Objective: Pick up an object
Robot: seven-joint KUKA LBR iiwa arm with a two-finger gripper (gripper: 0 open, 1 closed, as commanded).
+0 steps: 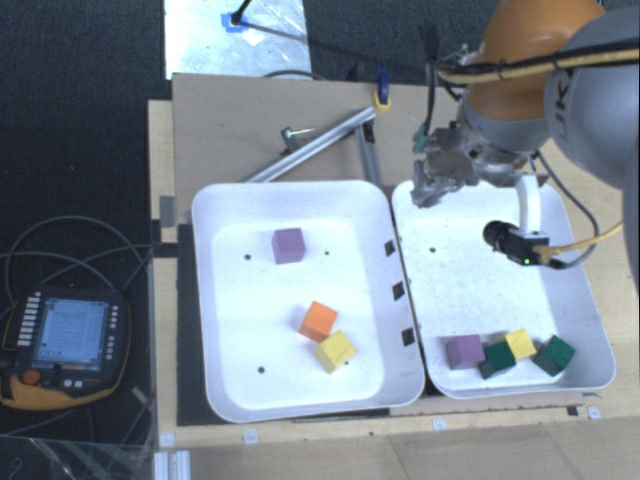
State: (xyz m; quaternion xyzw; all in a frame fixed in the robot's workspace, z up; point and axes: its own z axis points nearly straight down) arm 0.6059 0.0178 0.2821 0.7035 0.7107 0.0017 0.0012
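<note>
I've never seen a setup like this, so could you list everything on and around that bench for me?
Left bin: one, white, left half of the bench.
Right bin: one, white, beside it.
Purple cubes: two; one in the left bin's upper middle, one at the right bin's near edge.
Orange cube: one, left bin.
Yellow cubes: two; one touching the orange cube, one in the right bin's row.
Green cubes: two, dark; and, right bin's near edge.
Control tablet: one, grey and orange, floor at left.
Metal bar: one, silver, behind the bins.
Arm: one, grey with orange band.
Pincer: one, over the right bin's far corner.

Robot lab: teach pendant (62, 346), cabled bench (300, 103).
</note>
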